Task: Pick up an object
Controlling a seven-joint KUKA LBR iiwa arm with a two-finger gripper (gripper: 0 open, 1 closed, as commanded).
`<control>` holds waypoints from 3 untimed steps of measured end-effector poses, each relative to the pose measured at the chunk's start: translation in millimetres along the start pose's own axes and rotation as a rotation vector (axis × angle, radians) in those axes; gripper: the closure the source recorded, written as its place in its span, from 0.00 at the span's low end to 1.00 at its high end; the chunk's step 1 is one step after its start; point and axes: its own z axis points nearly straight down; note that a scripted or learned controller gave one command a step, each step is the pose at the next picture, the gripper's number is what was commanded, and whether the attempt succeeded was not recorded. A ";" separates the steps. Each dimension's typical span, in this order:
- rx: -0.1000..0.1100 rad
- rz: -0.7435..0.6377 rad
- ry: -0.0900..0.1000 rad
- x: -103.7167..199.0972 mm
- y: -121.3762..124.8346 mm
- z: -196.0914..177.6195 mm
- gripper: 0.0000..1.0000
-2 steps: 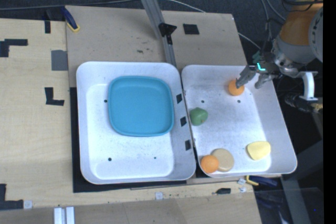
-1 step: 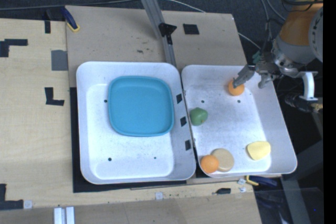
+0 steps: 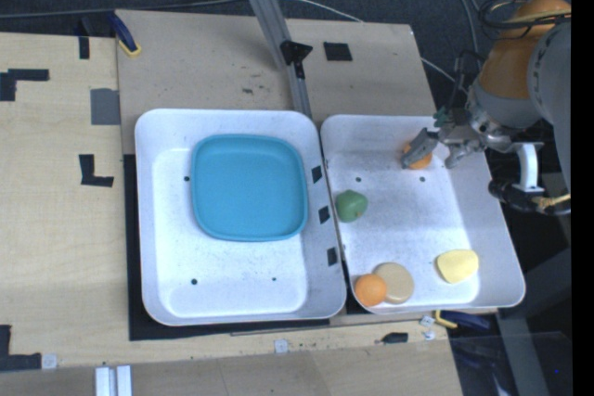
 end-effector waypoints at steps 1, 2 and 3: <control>0.001 0.000 0.000 0.8 -1.1 53.3 0.00; -0.003 -0.001 -0.001 0.8 0.4 40.2 1.00; -0.007 0.000 -0.001 3.3 3.2 -2.3 1.00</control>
